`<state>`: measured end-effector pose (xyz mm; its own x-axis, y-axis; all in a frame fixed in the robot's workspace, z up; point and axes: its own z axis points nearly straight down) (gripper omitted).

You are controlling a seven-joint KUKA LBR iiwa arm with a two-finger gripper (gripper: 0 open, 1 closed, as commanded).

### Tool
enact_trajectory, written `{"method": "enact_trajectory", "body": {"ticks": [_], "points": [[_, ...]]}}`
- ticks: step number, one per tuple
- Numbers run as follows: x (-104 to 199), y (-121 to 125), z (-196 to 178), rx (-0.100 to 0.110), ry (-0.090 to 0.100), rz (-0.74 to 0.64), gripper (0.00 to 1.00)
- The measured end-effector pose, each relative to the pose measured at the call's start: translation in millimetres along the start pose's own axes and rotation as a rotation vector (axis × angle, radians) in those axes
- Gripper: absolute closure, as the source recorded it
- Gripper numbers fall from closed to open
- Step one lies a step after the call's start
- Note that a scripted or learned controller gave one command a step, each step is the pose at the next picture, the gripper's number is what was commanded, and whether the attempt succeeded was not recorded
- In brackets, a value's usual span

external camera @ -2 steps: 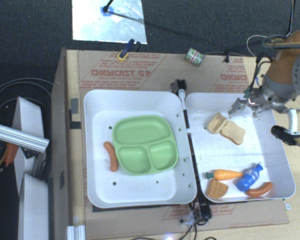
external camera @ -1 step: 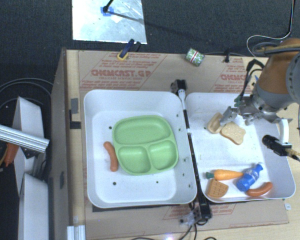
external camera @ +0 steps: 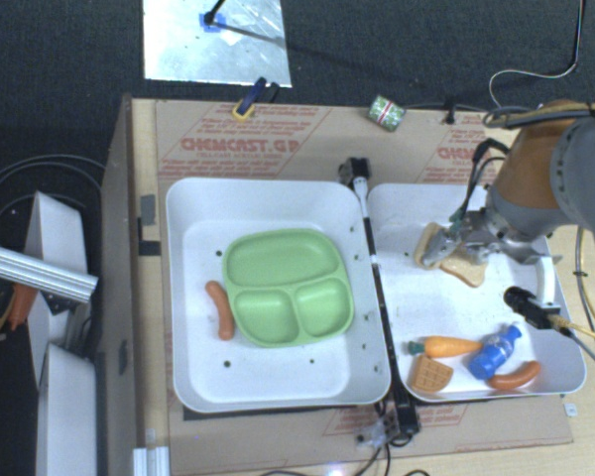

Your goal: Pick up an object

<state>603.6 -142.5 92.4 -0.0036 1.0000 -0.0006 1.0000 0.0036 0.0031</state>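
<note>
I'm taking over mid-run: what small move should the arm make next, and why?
Probably a short, slow lift to test the grasp. The gripper sits low in the right bin, right at the tan piece, but whether it grips it cannot be told.

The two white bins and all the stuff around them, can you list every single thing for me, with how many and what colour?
white bins: 2, white, side by side on the bench
divided plate: 1, green, middle of the left bin
sausage: 1, orange-red, left bin, left of the plate
bread slice: 1, tan, right bin, under the pincer
carrot: 1, orange, front of the right bin
waffle: 1, tan, front left corner of the right bin
bottle: 1, blue, front of the right bin
second sausage: 1, orange-red, right of the bottle
small can: 1, green, behind the bins
metal sheet: 1, silver, far back
arm: 1, grey with orange band, right side
pincer: 1, over the right bin
</note>
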Motion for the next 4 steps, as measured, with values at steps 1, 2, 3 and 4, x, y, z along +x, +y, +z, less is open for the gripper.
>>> {"method": "enact_trajectory", "body": {"ticks": [1, 2, 3, 4], "points": [[0, 2, -12, -0.005, -0.001, -0.002, 1.0], [-10, -37, -85, -0.001, -0.001, 0.002, 1.0], [-10, -37, -85, 0.001, 0.0, 0.002, 0.0], [-7, 18, 4, -0.007, -0.002, -0.002, 0.0]]}}
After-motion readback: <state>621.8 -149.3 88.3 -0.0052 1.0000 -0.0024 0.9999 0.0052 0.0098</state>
